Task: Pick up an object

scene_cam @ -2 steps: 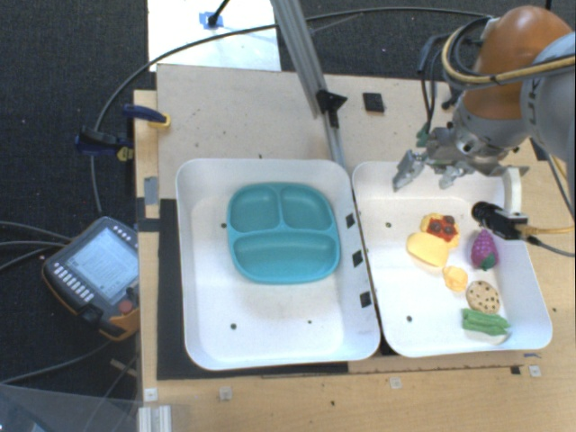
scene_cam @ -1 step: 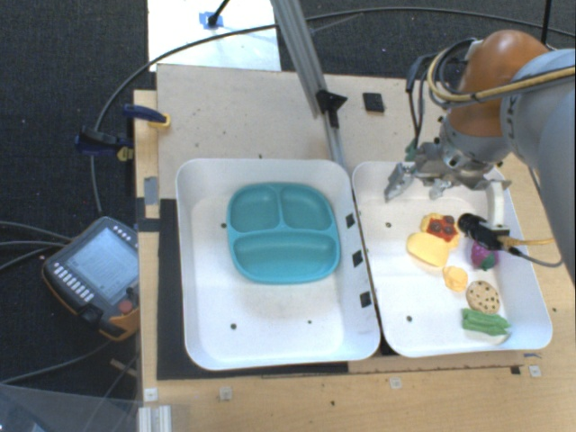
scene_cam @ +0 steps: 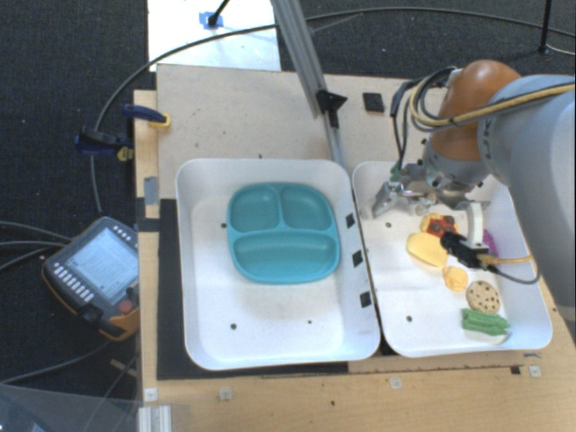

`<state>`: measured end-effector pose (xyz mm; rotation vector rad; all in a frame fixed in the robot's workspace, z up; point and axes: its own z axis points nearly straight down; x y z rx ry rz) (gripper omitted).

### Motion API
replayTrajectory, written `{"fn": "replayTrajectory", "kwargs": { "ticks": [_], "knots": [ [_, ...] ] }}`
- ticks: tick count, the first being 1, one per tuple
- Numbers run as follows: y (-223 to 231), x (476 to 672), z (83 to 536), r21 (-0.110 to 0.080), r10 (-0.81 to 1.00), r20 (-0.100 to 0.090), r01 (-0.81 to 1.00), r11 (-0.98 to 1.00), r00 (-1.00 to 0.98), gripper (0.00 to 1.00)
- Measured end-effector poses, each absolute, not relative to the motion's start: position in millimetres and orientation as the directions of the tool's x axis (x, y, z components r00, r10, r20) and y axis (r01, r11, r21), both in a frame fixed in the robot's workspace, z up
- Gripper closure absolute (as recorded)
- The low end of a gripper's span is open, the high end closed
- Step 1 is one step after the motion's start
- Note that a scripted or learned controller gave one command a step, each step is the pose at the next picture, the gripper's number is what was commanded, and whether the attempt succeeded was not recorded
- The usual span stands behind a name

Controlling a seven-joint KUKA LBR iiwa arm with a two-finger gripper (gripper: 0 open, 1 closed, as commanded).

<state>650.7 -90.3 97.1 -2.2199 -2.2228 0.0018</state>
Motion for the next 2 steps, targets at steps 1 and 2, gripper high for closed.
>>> {"fn": "replayTrajectory", "kwargs": {
  "ticks": [1, 2],
  "knots": [
    [-91, 652.2, 86, 0.003, 1.0, -0.001, 1.0, 0.001, -0.001, 0.0],
    [-90, 653.9, 99, 0.009, 1.0, 0.0, 1.0, 0.001, -0.001, 1.0]
  ]
}}
